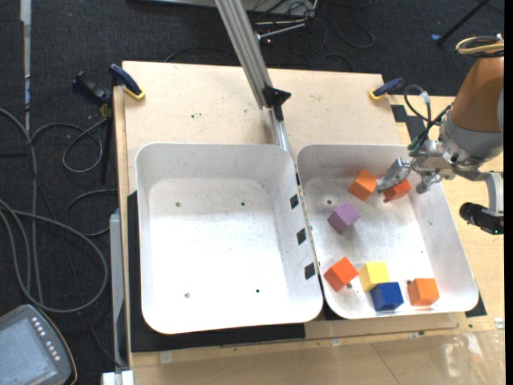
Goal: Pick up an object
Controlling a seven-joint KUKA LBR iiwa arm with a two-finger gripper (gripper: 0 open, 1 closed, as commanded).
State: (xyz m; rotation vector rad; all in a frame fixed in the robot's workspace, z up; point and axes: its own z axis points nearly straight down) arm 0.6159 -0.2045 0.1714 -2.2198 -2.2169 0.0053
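My gripper (410,178) hangs over the back right part of the right bin (449,239), its two fingers spread apart and open. A small red block (397,189) lies right at the tip of the nearer finger (395,172), not between the two. An orange block (363,185) sits just left of it. Toward the middle of the bin lies a purple block (345,216). Along the front are an orange-red block (342,273), a yellow block (373,274), a blue block (387,296) and another orange block (422,291).
The left bin (160,215) stands beside the right one, and their walls meet in the middle. A slanted metal rail (244,42) runs from the back down to the divide between the bins. Clamps (127,81) grip the bench's back corners.
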